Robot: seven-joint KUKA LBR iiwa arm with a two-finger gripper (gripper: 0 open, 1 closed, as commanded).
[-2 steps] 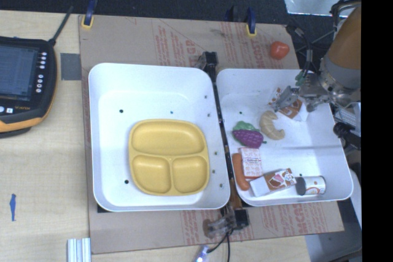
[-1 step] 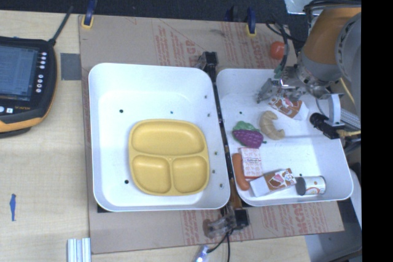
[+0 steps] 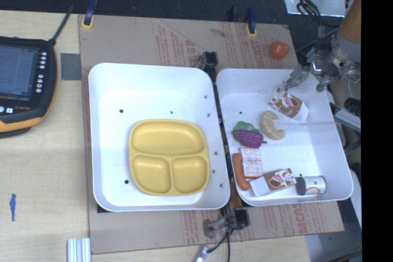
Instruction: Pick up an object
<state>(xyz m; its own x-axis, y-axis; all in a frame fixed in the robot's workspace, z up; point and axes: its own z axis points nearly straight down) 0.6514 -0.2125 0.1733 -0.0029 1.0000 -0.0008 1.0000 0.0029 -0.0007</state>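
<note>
Packet point(image 3: 288, 104), brown-and-white, slightly tilted

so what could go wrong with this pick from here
1. The gripper hangs over the right white bin's far corner beside the flat brown-and-white packet; a thin, flat item so near the wall may slip the fingers.
2. The tan croissant toy and purple grape bunch lie close by, so a descent could nudge them.
</note>
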